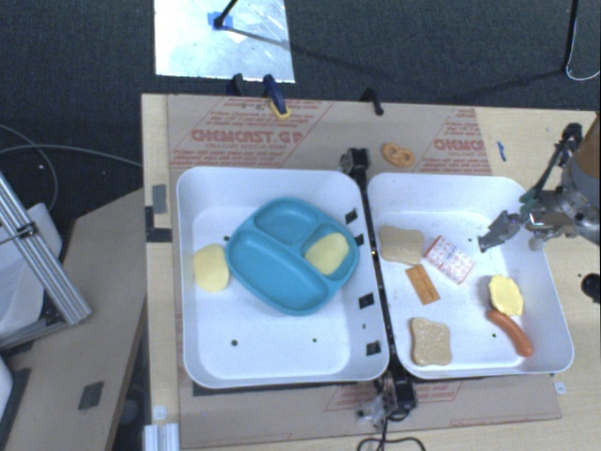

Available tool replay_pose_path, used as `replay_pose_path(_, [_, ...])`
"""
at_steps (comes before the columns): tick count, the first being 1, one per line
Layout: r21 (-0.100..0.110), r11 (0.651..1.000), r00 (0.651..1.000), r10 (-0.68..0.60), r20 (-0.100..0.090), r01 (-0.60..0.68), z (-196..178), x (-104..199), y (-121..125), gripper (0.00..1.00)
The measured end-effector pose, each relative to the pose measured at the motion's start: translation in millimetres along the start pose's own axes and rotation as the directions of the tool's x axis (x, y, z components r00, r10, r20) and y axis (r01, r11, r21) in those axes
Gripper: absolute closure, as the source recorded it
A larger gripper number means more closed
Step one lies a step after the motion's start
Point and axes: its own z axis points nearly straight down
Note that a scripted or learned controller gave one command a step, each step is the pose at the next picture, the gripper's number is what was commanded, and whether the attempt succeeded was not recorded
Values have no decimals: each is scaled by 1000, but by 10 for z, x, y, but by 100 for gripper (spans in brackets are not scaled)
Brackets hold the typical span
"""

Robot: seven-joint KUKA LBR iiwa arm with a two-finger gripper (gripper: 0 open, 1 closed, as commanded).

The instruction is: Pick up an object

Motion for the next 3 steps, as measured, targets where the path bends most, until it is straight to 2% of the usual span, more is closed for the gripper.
replay_pose_path(1, [4, 1000, 1000, -7, -3, 7, 509, 787, -106, 0])
replay_pose_path(2, [5, 1000, 1000, 2, -1, -2, 1310, 757, -33, 0])
replay_pose_path(3, [2, 1000, 1000, 2, -1, -2, 1625, 676, -75, 0])
